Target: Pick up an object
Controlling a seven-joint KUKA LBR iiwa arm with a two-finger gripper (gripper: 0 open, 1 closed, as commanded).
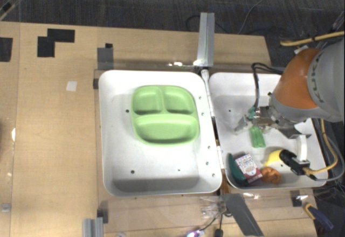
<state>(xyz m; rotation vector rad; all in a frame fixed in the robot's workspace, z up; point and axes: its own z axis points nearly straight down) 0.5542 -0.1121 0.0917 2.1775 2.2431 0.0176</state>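
Claw (253, 121) low in right bin (232, 88), aperture impossible to tell; green object (257, 137) just below at six o'clock. Risk: off-centre grasp nudging it toward clutter at five o'clock.

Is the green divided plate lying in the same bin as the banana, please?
No, the green plate lies in the left bin; the banana is in the right bin.

Tray (164, 114) in L bin (116, 171); clutter in R bin (232, 93).
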